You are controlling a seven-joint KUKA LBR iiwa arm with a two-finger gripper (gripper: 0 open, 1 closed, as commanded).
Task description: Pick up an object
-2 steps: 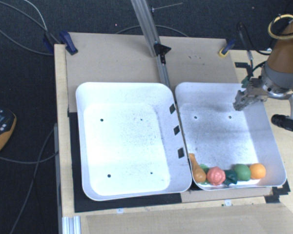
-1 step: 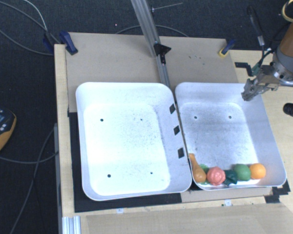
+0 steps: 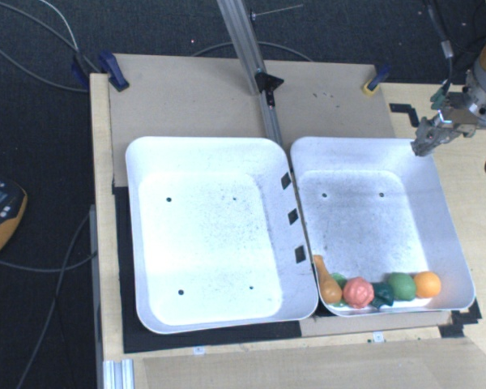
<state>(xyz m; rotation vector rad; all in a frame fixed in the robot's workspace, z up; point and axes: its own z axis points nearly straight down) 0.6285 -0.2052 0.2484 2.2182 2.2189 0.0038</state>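
Camera view: I see two bins.
Gripper [image 3: 428, 140]: over the right bin's [image 3: 437, 193] far right corner; jaws I cannot tell.
Objects: orange ball [image 3: 427, 284], green one [image 3: 402, 286], pink one [image 3: 357, 292], carrot [image 3: 326, 280], along that bin's near wall.
Left bin [image 3: 146, 164]: beside it.

Colours only: both bins white, left bin [image 3: 202, 233] and right bin [image 3: 373, 217], floors peppered with fine dark speckle plus a few black dots. Along the lower edge of the right bin: orange ball [image 3: 427, 284], green ball [image 3: 402, 286], pink-red lumpy piece [image 3: 357, 292], orange-tan elongated piece [image 3: 327, 283], dark teal bit [image 3: 383, 296]. My gripper [image 3: 428, 138] at right frame edge reads grey metal. Bench board [image 3: 194, 96] tan, blue clamp [image 3: 113, 71] upper left, yellow-blue clamp [image 3: 377, 78] upper right. Floor dark grey.
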